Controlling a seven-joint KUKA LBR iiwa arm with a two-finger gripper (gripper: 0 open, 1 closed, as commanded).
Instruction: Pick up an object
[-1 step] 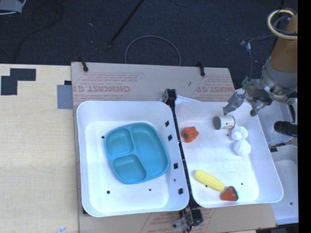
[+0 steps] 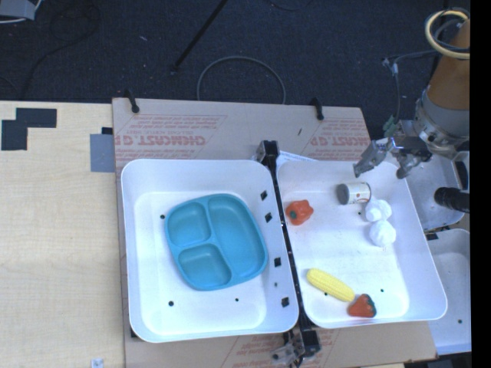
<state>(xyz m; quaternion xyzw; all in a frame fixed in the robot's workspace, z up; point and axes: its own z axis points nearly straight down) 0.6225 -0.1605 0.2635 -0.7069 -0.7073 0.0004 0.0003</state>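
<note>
Dark carpet with loose cables lies behind the bench, and a pale wooden tabletop [image 2: 54, 244] runs along the side away from the arm. On my feed I count two white bins on a cardboard sheet [image 2: 230, 129]: the far bin [image 2: 146, 205] holds one blue divided plate [image 2: 216, 241] with three compartments, sitting near the middle of its floor.

The bin nearer the arm [image 2: 418, 297] carries five loose things. I see one orange-red pepper-like toy [image 2: 299, 211] close to the divider, one small grey-and-white cylinder [image 2: 353, 193] lying on its side, one white crumpled lump [image 2: 380, 222] just beside that cylinder, one yellow corn cob [image 2: 331, 284] lying aslant, and one red strawberry-like piece [image 2: 362, 306] touching the cob's end near the front rim.

One arm [image 2: 445, 90] comes in at the upper corner, its orange band above the wrist. The gripper [image 2: 387, 157] hangs over the back rim of that bin, fingers spread apart with nothing between them, apart from the cylinder below it.

Bare white floor lies in the middle of this bin, between the pepper toy, the lump and the cob.
</note>
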